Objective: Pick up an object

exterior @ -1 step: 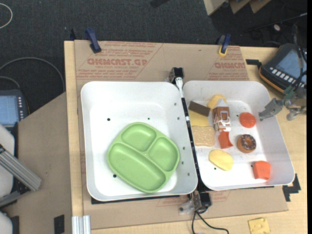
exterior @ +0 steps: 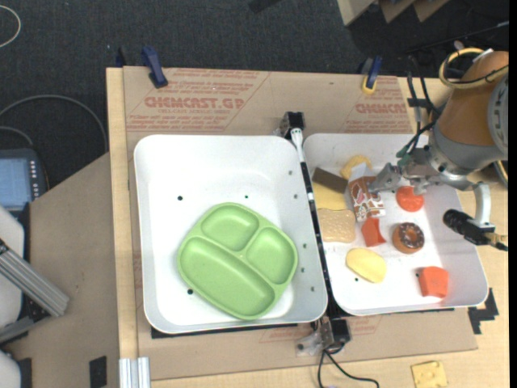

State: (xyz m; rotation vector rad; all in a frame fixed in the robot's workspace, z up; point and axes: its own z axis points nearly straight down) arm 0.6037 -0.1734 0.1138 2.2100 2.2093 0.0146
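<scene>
Rt bin (exterior: 464, 293) — hand (exterior: 386, 178) partly hidden by arm (exterior: 472, 115).

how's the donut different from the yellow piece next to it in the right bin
The donut is round, brown with a dark centre; the yellow piece is a plain oval lump. The donut looks smaller and lies farther right; the yellow piece lies nearer the bin's front edge. Both rest on the right bin floor, apart from the claw.
</scene>
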